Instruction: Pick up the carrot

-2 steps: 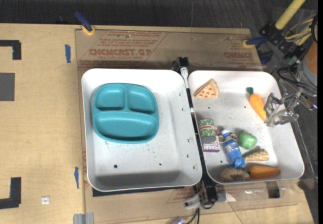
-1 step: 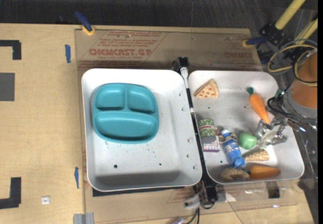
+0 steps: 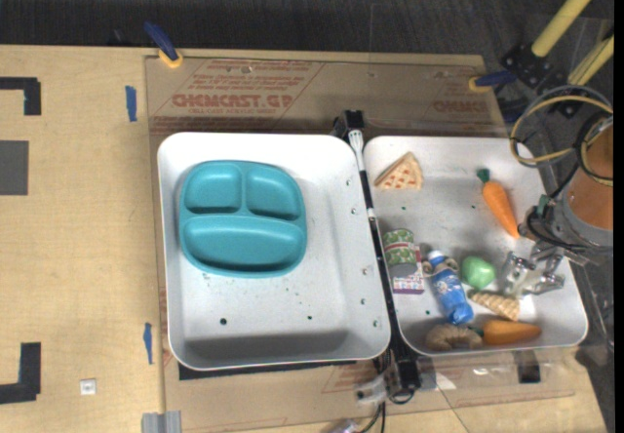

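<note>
A cardboard-topped bench (image 3: 68,255) bears two white bins (image 3: 195,324) side by side.

From my remote station the light looks even and fairly bright, falling from overhead. The two shallow white plastic bins (image 3: 363,324) show mild glare and soft, short shadows. Focus is slightly soft throughout.

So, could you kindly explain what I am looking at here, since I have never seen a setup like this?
One camera looks down at a slant on a bench with two shallow white bins. The left bin holds a teal divided plate. The right bin holds toy foods: a carrot, a pizza slice, a green ball, a blue bottle and more. The grey robot arm reaches in from the right; its gripper hangs just below the carrot, and nothing can be seen held in it.
</note>
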Available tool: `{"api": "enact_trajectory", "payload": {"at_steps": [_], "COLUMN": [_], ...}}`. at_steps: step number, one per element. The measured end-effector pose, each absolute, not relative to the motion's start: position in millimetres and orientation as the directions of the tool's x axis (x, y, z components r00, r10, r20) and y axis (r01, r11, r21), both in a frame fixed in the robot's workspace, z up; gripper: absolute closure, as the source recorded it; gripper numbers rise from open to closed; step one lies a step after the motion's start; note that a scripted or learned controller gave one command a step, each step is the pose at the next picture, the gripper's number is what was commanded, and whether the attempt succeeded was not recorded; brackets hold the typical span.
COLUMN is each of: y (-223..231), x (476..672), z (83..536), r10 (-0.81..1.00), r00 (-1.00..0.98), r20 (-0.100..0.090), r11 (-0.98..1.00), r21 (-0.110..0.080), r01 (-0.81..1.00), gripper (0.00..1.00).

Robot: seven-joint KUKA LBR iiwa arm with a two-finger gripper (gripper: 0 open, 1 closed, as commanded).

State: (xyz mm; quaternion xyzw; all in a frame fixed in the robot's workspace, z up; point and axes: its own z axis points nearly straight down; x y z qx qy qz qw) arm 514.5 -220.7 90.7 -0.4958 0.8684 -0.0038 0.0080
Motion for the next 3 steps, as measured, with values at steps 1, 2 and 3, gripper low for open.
{"api": "enact_trajectory", "payload": {"at_steps": [1,2,3], "y": [-221,-203,-211], "x": [545.4,551.0,594.2], "z": [89,219,98], "r10": [-0.993,-0.991,-0.893], "r00": [0.121,0.131,0.45], "r20": [-0.003,0.002,-0.002], "r11": [-0.121,-0.131,-0.45], "r21": [-0.009,-0.016,-0.007], "r01": [-0.993,-0.991,-0.893], "gripper": [1.0,1.0,1.0]}}
